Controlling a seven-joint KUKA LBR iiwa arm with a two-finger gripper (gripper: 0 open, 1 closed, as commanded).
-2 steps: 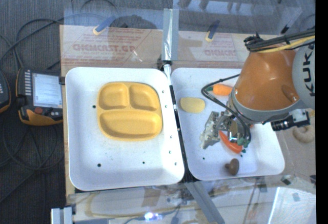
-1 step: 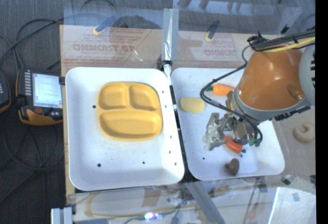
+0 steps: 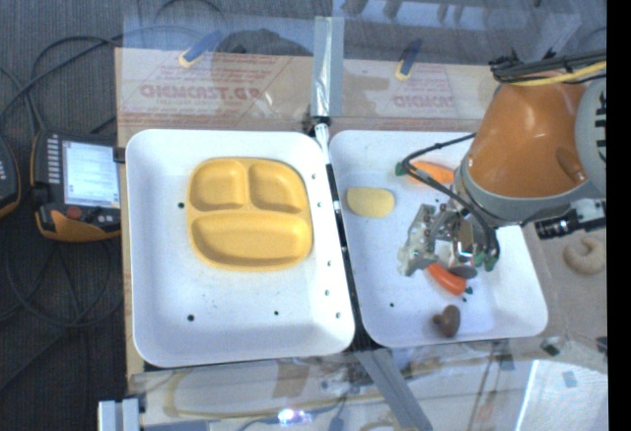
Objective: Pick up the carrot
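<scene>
Printed lettering is seen on the cardboard sheet (image 3: pixel 237 89) that lies behind the left bin, under a clear cover. The letters are reddish and faded, and they are turned upside down and mirrored from this view, so that no word can be made out with certainty. A second, smaller patch of the same reddish print is seen on the cardboard (image 3: pixel 419 101) behind the right bin; it too cannot be read. The lit screen of the handheld control pendant (image 3: pixel 87 173) at the left of the bench is washed out, and no figures or words can be read on it.
</scene>
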